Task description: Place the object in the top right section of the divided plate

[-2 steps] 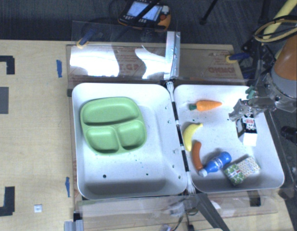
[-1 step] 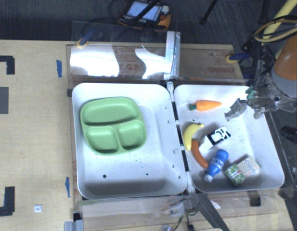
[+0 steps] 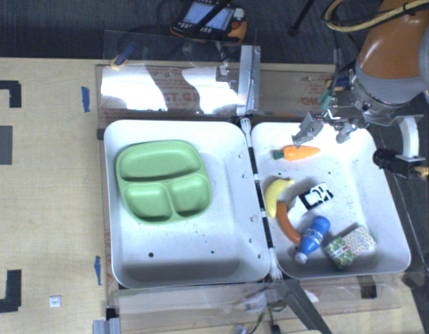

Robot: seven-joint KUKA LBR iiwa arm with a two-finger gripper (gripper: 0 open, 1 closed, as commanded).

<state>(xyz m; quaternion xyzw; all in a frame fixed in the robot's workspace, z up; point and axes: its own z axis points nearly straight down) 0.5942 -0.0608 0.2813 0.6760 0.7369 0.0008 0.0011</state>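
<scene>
While apparently open, end effector (image 3: 324,126) hovers above carrot (image 3: 300,153).

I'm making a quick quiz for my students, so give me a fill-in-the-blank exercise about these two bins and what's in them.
1. The green divided plate lies in the ____ bin.
2. The gripper hovers just above the toy ____, which lies in the right bin.
3. The yellow banana lies beside a ____ and white block.
4. The bottle near the bin's front has a ____ body and white cap.

Missing words: left; carrot; black; blue
</scene>
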